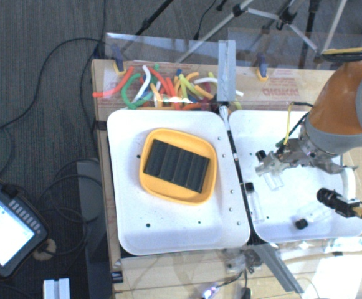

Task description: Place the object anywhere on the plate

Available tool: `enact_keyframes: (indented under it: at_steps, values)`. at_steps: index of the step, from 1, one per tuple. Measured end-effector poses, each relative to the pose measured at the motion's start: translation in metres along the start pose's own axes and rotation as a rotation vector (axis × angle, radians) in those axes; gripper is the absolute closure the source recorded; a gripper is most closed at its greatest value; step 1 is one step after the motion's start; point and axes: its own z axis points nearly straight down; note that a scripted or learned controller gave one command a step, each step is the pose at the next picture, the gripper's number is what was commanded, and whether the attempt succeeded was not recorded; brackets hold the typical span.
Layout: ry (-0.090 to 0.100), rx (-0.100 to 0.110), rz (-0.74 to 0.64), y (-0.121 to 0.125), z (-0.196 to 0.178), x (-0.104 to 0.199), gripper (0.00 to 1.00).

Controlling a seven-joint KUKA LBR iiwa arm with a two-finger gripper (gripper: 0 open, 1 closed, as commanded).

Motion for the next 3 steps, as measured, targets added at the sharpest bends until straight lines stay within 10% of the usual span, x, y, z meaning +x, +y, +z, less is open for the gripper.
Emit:
enact_keyframes:
  at_steps: [2, 3]
  values:
    - [-0.001, 0.0, -0.153, 0.062, -0.004, 0.116, 1.0]
    - [-0.002, 0.001, -0.194, 0.04, -0.004, 0.147, 1.0]
